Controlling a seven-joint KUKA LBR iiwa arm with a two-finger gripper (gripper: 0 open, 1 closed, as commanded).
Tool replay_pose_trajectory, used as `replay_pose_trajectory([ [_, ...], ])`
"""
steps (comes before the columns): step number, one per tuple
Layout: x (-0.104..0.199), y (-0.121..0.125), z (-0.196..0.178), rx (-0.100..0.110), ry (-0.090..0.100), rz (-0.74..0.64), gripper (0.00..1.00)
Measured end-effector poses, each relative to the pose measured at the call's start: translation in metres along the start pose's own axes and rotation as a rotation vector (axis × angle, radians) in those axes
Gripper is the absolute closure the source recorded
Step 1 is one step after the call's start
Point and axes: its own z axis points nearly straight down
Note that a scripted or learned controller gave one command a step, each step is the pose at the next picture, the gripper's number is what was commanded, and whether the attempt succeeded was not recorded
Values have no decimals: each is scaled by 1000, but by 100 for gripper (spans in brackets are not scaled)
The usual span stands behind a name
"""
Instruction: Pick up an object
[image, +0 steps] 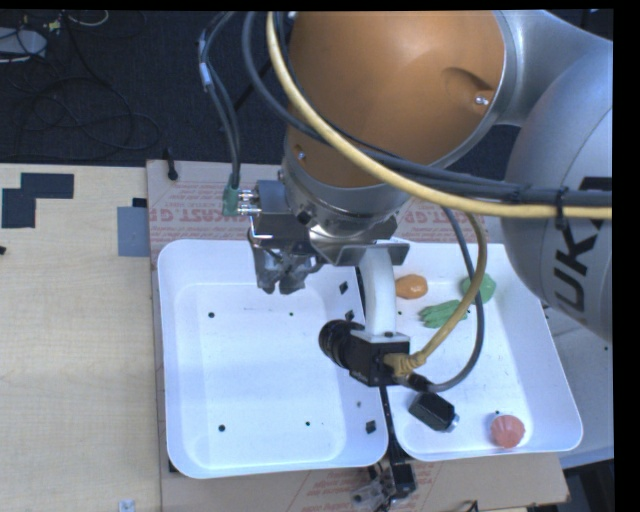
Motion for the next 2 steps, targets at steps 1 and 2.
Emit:
replay_pose_trajectory([
  [1,-2,19,133,4,-4,4,100],
  [2,-3,20,126,-6,2,6,0],
])
